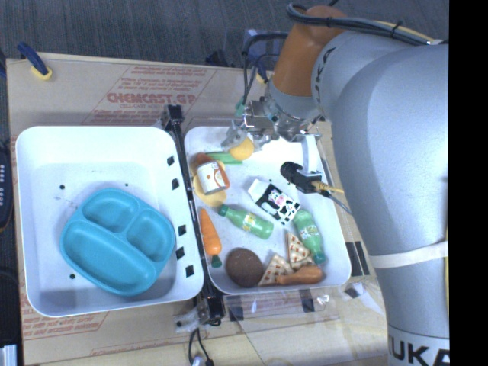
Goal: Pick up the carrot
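A: Where's the carrot point(210, 235)?

B: Right bin point(335, 239), hard against the left wall, lying lengthwise with the green tip toward the near edge. Brown coconut-looking ball point(244, 266) just beside that tip, green bottle point(247, 221) near its upper half.

A: Gripper point(252, 128)?

B: At the far end of the same bin, over a yellow piece point(242, 150) and well apart from the carrot. Can't tell from this angle how its tips are set, and I see nothing in them.

A: Handling?

B: Looks like toy plastic: probably light, stiff, smooth, tapered, so it may roll or squirt out of a pinch. I'd grab across the thick orange middle, not the tip. The wall is the problem, since one finger needs room on that side.

A: Left bin point(30, 204)?

B: Blue divided tray point(118, 239), irrelevant.
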